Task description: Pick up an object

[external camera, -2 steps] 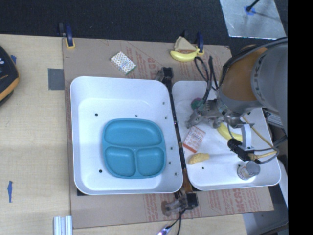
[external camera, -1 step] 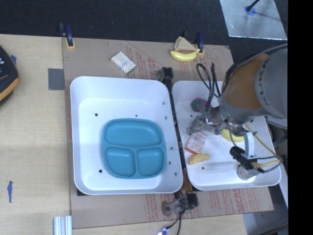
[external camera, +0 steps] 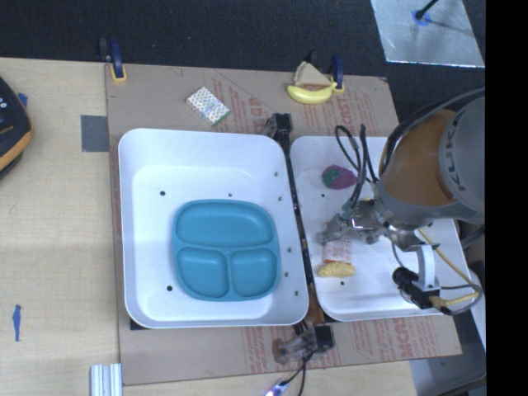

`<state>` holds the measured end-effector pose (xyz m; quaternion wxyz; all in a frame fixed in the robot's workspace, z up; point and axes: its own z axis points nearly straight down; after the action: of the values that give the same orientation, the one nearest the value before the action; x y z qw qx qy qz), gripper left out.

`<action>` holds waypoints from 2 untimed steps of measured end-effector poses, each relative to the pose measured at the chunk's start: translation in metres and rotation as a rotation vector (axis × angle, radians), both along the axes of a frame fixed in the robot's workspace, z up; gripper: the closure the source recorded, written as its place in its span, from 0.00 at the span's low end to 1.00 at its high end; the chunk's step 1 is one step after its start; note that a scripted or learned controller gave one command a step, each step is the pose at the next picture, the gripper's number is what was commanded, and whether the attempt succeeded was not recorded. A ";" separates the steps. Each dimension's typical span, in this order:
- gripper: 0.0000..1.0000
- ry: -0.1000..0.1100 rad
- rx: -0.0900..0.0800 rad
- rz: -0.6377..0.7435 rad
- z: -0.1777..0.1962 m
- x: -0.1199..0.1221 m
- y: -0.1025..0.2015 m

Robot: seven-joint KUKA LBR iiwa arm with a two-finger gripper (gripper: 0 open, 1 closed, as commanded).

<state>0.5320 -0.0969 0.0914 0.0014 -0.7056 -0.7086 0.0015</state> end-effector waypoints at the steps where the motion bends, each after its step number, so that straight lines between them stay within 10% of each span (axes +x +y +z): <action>1: 0.00 -0.002 0.000 -0.001 0.001 0.074 -0.010; 2: 0.00 -0.002 0.000 0.001 0.001 0.125 -0.020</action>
<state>0.6566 -0.1172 0.0922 0.0007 -0.7051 -0.7091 0.0008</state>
